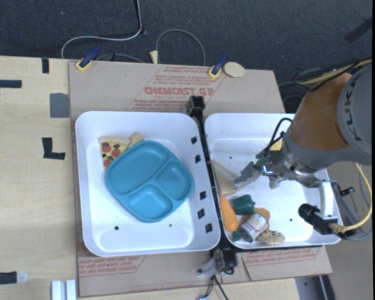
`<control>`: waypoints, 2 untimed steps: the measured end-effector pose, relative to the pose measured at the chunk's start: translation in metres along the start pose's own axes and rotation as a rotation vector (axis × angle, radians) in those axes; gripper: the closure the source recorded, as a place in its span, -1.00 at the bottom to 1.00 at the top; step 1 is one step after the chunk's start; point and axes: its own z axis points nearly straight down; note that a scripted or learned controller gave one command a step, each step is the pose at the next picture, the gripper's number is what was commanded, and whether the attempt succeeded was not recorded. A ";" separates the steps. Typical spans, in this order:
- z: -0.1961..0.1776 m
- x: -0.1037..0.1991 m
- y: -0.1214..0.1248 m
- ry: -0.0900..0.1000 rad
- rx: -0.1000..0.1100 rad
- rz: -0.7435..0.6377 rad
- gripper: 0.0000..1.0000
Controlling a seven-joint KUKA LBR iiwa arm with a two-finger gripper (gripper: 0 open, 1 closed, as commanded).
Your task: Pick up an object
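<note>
— Is anything reading clearly down there?

— Red printing is showing on the brown cardboard sheet (175,89) lying under the two bins. The big line is reading roughly "CHEMCAST GP", seen upside down.

— And the smaller red lines around it?

— They are running too small and blurred to make out. More faint red print is showing along the cardboard's near edge, equally unreadable.

— Anything on the arm (337,120)?

— Part of a dark letter is peeking out on its grey casing, too cut off to read.

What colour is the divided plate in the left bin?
The divided plate is light blue, all one colour, as seen in the camera view.
</note>
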 end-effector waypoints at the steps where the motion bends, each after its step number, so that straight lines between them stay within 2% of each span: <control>1: 0.101 -0.010 -0.021 -0.003 -0.008 -0.001 -1.00; 2: 0.030 -0.072 -0.003 -0.004 -0.010 0.001 -1.00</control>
